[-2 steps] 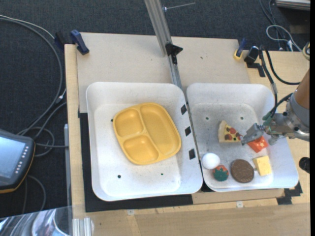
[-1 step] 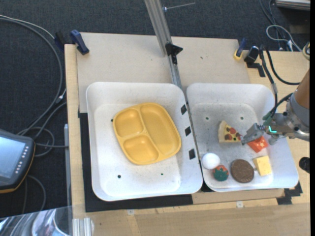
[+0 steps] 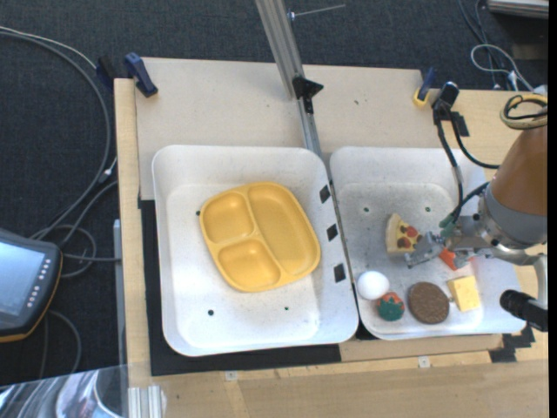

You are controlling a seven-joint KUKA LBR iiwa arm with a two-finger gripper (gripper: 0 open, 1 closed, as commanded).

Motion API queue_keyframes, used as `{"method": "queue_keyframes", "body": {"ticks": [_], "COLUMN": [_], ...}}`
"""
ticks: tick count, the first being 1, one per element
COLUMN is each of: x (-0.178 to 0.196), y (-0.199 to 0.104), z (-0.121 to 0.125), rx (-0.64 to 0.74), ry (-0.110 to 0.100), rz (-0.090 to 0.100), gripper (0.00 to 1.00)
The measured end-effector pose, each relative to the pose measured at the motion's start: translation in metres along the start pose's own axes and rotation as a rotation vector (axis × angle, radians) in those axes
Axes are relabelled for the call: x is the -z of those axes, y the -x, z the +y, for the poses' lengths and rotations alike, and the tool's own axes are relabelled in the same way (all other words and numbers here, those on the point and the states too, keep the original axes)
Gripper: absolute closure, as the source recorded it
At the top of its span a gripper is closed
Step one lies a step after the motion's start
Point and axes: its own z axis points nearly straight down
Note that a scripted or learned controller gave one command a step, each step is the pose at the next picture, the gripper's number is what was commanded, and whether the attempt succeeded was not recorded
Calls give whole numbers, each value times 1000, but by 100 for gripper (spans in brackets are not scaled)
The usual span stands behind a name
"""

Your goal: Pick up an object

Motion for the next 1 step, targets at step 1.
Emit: {"method": "queue_keyframes", "body": {"ticks": [1], "x": [-63], "y": [0], "z": [-5], "rx": [-1], "ry": [-1], "rz": [0], "gripper": [0]}}
